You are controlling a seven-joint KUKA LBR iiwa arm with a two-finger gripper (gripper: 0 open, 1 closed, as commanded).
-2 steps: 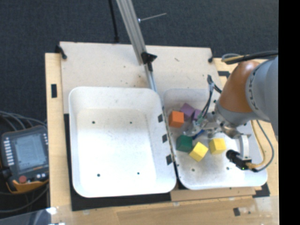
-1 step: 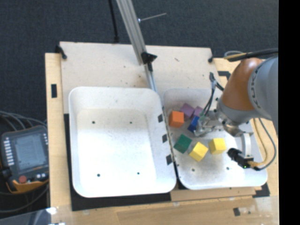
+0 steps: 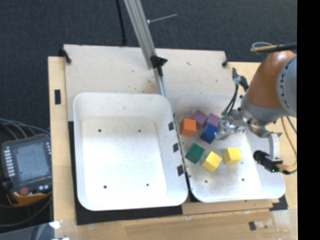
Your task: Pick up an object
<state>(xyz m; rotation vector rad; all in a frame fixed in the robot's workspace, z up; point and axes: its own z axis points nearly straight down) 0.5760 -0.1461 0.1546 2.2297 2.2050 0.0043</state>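
Note:
Several small cubes lie in the right bin point(image 3: 250, 189): an orange cube point(image 3: 188, 126), two purple cubes point(image 3: 200, 117) point(image 3: 213, 120), a blue cube point(image 3: 209, 132), a green cube point(image 3: 195, 153) and two yellow cubes point(image 3: 212, 161) point(image 3: 232, 155). My gripper point(image 3: 226, 125) hangs low over the bin, right beside the blue cube and the nearer purple cube. The wrist hides its fingertips.
The left bin point(image 3: 125, 149) stands beside the right one. A slanted metal pole point(image 3: 142, 29) rises from the back of the bench between the bins. A pendant point(image 3: 27, 166) with cables lies at the far left.

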